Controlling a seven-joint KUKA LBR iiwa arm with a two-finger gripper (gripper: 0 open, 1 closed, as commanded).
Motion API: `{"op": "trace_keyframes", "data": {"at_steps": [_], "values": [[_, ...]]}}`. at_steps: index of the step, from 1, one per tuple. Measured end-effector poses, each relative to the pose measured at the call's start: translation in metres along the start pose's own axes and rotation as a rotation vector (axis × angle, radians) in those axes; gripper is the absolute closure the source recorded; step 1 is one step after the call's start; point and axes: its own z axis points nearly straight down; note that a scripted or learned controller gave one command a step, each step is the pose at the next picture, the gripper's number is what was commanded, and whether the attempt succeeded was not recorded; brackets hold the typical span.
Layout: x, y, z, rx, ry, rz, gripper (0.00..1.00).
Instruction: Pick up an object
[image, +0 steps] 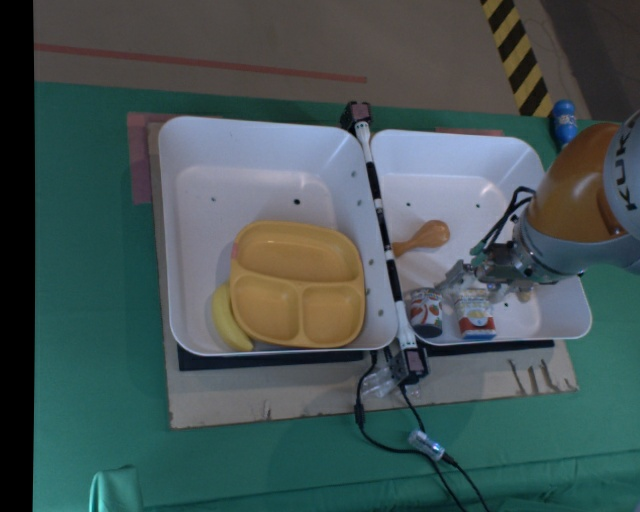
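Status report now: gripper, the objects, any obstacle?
Gripper low over right bin, above carton. Nothing seen held. Can close beside carton. Spoon apart.

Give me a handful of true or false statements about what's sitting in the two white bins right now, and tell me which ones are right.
1. The yellow divided tray lies in the left bin. True.
2. The banana sits in the right bin. False: it lies in the left bin, against the tray's lower left edge.
3. The wooden spoon lies in the right bin. True.
4. The small can and the small carton are in different bins. False: both stand side by side near the front edge of the right bin.
5. The gripper is over the left bin. False: it is over the right bin, just above the carton.
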Motion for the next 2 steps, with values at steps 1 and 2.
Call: {"op": "trace_keyframes", "data": {"at_steps": [1,2], "values": [[-0.002,0.002,-0.013,-0.009,-0.003,0.006,1.0],[-0.022,0.076,-0.156,-0.003,-0.002,0.0,1.0]]}}
